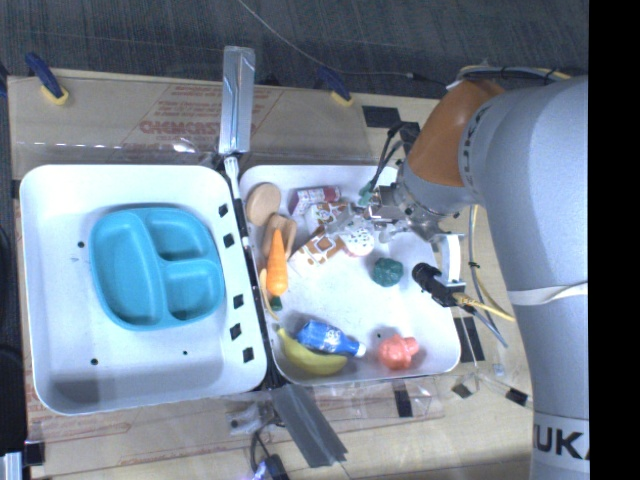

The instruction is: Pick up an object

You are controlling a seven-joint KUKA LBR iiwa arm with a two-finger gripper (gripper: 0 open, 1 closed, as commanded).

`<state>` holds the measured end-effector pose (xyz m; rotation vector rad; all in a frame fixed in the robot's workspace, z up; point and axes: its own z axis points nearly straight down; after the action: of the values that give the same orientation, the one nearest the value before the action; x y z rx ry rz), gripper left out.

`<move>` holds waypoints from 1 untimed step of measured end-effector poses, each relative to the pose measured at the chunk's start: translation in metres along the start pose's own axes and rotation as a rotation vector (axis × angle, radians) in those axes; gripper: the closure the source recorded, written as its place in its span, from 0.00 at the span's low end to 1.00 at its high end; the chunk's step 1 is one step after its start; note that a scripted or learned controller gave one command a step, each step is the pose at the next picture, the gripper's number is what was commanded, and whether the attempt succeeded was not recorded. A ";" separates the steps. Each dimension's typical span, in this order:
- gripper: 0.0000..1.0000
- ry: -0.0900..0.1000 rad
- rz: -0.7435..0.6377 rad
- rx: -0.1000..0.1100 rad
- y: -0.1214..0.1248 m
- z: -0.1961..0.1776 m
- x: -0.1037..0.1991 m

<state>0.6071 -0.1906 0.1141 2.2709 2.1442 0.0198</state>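
Camera view: arm over the toy bin

The gripper (372, 206) sits low near the back edge of the right bin (432, 313), by small toys (330, 230). Nothing shows between its tips. A banana (310, 358) lies at the front edge.

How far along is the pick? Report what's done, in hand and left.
Done: the arm has reached over the right bin. In hand: nothing visibly; the gripper hangs by the small packets at the back. Left: the whole pick. Banana, carrot and green ball lie untouched.
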 end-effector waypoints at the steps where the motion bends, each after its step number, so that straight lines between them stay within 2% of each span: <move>1: 0.00 0.005 -0.083 0.011 0.024 0.007 0.000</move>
<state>0.6310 -0.1925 0.1074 2.1879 2.2447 0.0123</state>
